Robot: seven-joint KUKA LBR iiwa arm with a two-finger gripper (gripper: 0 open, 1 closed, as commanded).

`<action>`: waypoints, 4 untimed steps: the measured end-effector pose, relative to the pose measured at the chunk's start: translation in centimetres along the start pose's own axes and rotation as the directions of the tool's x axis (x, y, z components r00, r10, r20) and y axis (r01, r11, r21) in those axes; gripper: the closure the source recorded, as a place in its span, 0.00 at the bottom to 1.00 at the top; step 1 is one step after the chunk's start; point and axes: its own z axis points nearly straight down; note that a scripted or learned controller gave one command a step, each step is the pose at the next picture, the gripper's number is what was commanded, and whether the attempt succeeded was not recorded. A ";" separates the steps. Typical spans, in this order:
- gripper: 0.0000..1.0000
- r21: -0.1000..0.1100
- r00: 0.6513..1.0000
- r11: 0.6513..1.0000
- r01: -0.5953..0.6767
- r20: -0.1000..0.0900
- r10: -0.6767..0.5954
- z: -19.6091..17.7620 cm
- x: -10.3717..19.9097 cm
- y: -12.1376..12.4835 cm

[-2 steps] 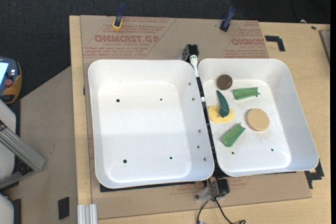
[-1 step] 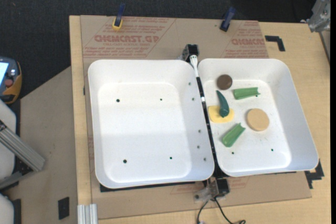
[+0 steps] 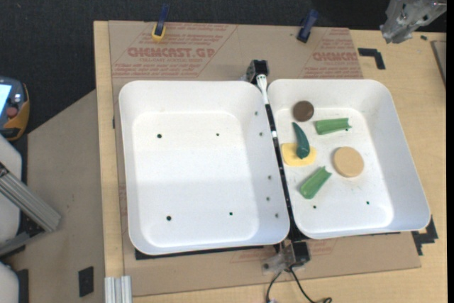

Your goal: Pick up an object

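At top right, the tool (image 3: 415,7) hangs beyond the bins, its opening impossible to judge. Inside the right bin (image 3: 397,152) lie a brown disc (image 3: 303,111), two green blocks (image 3: 332,125), a tan disc (image 3: 348,162), and a dark-green curved piece (image 3: 301,140) on a yellow one (image 3: 296,156).

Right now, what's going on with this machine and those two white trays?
A robot arm is meant to pick something up. Its gripper sits at the top right, beyond the right bin, holding nothing visible. In that bin lie a brown disc, a tan disc, two green blocks, and a dark green piece on a yellow one.
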 end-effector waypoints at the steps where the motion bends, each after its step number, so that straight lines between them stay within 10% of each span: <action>1: 1.00 0.000 1.000 1.000 0.000 0.000 0.000 0.0 5.4 -0.3; 3: 1.00 0.005 1.000 1.000 -0.001 0.002 0.001 4.6 17.6 -1.2; 4: 1.00 -0.006 1.000 1.000 0.000 -0.002 0.000 0.4 22.7 -1.7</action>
